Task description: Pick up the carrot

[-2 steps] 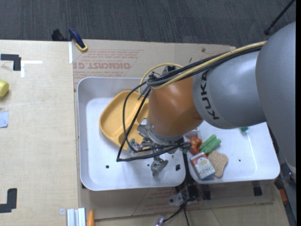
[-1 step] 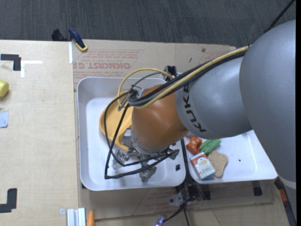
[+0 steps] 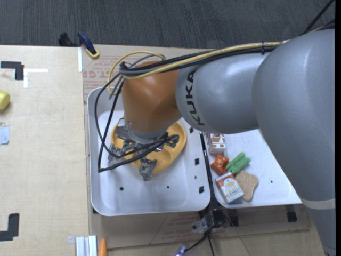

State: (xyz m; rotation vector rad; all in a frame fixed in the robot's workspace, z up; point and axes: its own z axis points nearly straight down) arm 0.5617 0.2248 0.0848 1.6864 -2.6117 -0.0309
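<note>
Carrot (image 3: 228, 164) lies in the right bin (image 3: 277, 188), close to that bin's left wall, about midway between its far and near edges. Its long axis is slanted: the stubby orange-red body points toward the left wall and slightly to the near edge, and the green leafy top points toward the bin's middle. It looks like a smooth, glossy plastic toy.

Just beside it toward the near edge are a small printed carton (image 3: 230, 189) and a flat, tan, speckled biscuit-shaped piece (image 3: 248, 183). A small box (image 3: 216, 141) lies toward the far edge.

Gripper (image 3: 146, 168) hangs over the left bin (image 3: 160, 199), at the near rim of a shallow yellow dish (image 3: 178, 143), well apart from the carrot. Black cables cross it; jaw state cannot be told, and nothing is seen held. The orange band and grey casing cover most of the left bin's far half.
</note>
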